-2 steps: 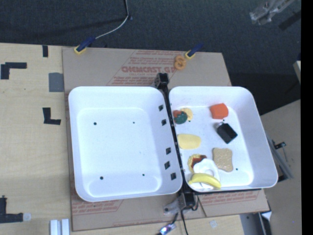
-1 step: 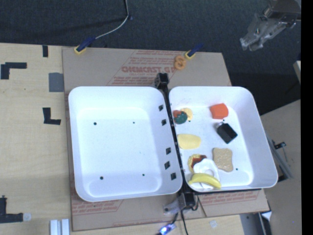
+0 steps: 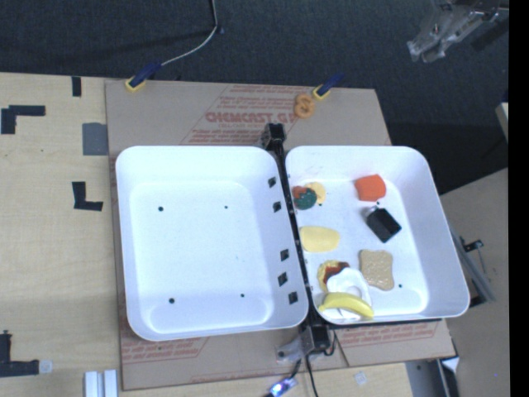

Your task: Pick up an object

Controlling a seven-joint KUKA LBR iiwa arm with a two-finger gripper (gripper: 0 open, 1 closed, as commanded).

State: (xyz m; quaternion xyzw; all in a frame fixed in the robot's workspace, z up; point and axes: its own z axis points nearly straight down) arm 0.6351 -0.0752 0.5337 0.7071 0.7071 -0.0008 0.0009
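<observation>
Banana (image 3: 347,306): nearest me, at the right bin's (image 3: 430,190) front rim, touching a white cup (image 3: 347,285).
Other objects: tan bread slice (image 3: 378,269), yellow oval (image 3: 319,239), black block (image 3: 383,224), orange block (image 3: 370,188).
Gripper (image 3: 436,38): high at my top right, well apart from both bins; open or closed, I cannot tell.
Handling: I judge the orange block light, stiff, easiest grasped across its flat sides.
Left bin (image 3: 132,172): white.

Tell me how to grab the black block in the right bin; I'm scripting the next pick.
A guess: come straight down on the black block and close across its narrow width. It lies flat and turned at a slant, so the fingers should turn to match. Bare floor flanks its long sides; the orange block above and tan piece below sit off its ends. The gripper is up top right.
</observation>
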